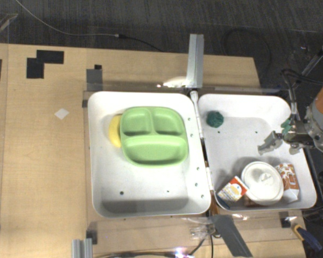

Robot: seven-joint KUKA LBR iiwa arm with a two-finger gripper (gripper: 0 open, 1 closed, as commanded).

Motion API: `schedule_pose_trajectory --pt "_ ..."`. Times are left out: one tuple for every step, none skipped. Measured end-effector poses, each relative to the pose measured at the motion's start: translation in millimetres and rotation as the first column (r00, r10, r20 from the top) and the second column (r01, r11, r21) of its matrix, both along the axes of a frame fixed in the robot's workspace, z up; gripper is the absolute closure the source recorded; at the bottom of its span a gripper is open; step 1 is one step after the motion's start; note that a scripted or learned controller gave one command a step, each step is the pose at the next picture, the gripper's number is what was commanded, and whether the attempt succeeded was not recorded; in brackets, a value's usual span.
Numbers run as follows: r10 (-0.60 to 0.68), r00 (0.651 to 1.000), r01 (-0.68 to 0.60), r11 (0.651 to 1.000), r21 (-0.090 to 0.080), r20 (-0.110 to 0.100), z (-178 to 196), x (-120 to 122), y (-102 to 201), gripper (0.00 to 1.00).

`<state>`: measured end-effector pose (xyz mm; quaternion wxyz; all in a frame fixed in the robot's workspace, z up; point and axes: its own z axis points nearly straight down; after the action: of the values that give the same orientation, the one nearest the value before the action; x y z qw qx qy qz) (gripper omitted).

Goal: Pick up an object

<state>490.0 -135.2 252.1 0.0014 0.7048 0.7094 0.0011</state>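
Observation:
The right bin (242, 123) holds a dark green ball (215, 119) near its back left corner. A white round bowl (262, 182) sits at the bin's front, with an orange and white packet (233, 190) to its left and a brown and red packet (288, 177) to its right. My gripper (281, 145) hangs over the right side of this bin, just behind the bowl. It is open, with nothing between its fingers (267, 143).
The left bin (105, 187) carries a green divided plate (152, 135), and a yellow object (114, 131) peeks out from under the plate's left edge. A metal post (195, 61) stands behind the wall between the bins. Cables lie on the floor behind.

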Motion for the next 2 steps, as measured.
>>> schedule_pose_trajectory --pt "0.028 1.0 -0.028 1.0 -0.003 0.01 -129 1 -67 0.0" --pt "0.298 0.954 -0.297 0.954 -0.034 0.035 -144 10 -79 0.0"
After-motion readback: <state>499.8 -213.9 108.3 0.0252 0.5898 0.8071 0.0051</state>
